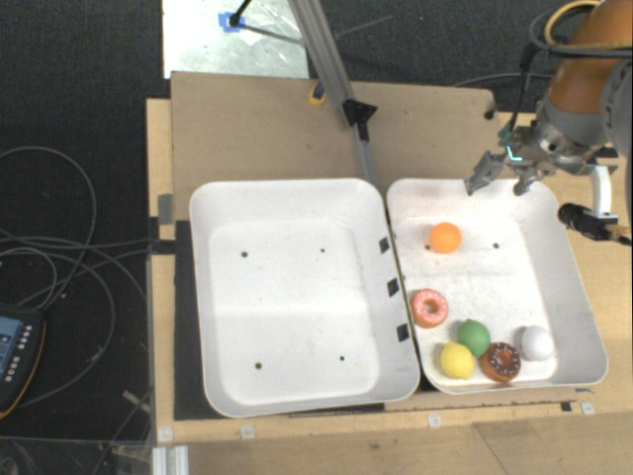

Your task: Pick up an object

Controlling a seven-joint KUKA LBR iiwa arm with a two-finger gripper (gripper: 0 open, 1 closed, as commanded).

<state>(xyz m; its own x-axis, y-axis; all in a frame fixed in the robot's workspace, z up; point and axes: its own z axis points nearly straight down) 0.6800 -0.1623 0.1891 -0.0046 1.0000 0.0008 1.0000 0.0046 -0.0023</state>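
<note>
- Hovering over the far rim of the right bin [579, 285], my claw [500, 179] has its two fingers spread apart with nothing between them.
- Orange ball [445, 237]: nearest item, lying in the right bin's far half, apart from the claw.
- Pink frosted doughnut [429, 308]: by the bin's left wall, mid-length.
- Green ball [474, 335]: near end, touching the yellow lemon [456, 361].
- Chocolate doughnut [500, 362]: just beside the lemon, against the near wall.
- White ball [536, 343]: near right corner, next to the chocolate doughnut.
- Left bin [223, 206]: side by side with the right, both on the counter [257, 127].
</note>
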